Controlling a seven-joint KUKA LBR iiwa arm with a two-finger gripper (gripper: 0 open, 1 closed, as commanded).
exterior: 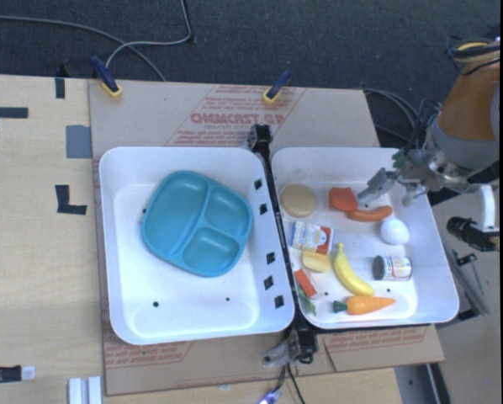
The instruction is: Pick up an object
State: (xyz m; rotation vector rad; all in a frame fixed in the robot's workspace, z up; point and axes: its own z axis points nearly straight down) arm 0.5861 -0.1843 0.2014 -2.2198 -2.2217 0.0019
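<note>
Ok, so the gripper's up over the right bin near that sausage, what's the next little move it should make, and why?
Probably a short drop straight down onto the sausage. The gripper hovers just above it with its fingers apart, and nothing sits between them. The sausage lies close beside the red piece and the egg, so a straight descent seems least likely to knock those.

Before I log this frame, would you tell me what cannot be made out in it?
- Gripper, camera view: too small and blurred to tell whether it is open or shut.
- Small can: label too small to read.
- Carton: print too small to read.
- Arm: cut off by the right edge.
</note>
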